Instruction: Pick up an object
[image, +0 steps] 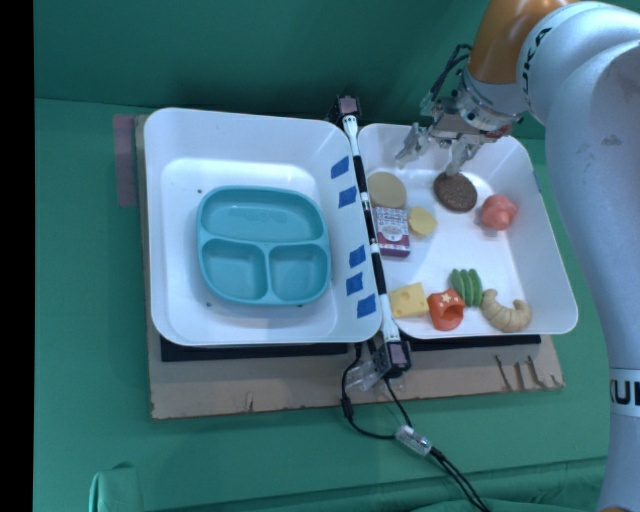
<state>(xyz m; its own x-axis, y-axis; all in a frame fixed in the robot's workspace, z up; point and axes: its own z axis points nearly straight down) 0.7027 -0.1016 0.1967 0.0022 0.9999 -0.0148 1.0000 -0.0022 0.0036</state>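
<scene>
Now my jaws (438, 148) hang spread wide with nothing between them, over the far end of the right bin (545, 300). Just in front of them lies the brown round patty (455, 192), the nearest candidate, with the red tomato-like piece (497, 211) beside that patty and the tan oval slice (386, 188) on its other side. I judge this the approach step: next I must centre over the patty, descend, and close.
</scene>
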